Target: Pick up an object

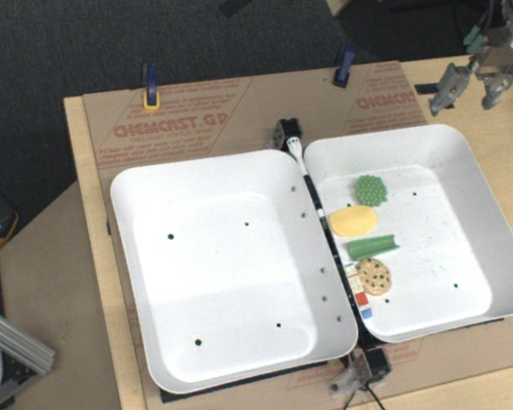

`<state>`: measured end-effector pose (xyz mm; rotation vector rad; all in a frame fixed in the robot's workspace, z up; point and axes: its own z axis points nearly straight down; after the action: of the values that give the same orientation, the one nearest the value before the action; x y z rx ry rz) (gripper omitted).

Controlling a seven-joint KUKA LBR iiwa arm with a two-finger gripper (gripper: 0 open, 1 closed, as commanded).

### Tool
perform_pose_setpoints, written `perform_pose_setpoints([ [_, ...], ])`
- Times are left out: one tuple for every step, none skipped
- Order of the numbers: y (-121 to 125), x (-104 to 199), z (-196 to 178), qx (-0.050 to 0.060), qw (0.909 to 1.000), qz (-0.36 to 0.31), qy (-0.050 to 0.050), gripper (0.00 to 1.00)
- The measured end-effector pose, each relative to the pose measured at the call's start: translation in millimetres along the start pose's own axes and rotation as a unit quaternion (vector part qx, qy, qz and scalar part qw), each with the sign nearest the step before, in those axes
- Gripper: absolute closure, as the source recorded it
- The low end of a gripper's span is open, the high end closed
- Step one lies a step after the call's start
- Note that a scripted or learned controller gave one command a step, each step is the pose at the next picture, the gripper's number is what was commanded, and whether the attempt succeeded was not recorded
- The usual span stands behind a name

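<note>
White bins: we see the right bin (485, 214) below the hand (468, 92).
Hand: fingers spread, holding nothing, parked clear.
Objects: lemon (353, 222), broccoli (371, 190), cookie (375, 276), clustered far-left of hand.

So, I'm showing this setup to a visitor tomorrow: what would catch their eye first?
Probably the small column of toy foods along the left edge of the right bin: a green broccoli, a yellow lemon, a green pod and a cookie. Then the gripper, fingers apart, above the bench's top right corner, away from them.
</note>
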<state>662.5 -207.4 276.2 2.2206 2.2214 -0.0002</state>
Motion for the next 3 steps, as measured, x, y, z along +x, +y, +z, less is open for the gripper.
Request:
perform_pose_setpoints([
  [5,0,-156,-0.01,0.9999,-0.001,-0.004,0.0],
  [5,1,-155,-0.003,1.0,-0.001,-0.002,1.0],
  [3,11,-48,0.006,1.0,0.0,0.002,1.0],
])
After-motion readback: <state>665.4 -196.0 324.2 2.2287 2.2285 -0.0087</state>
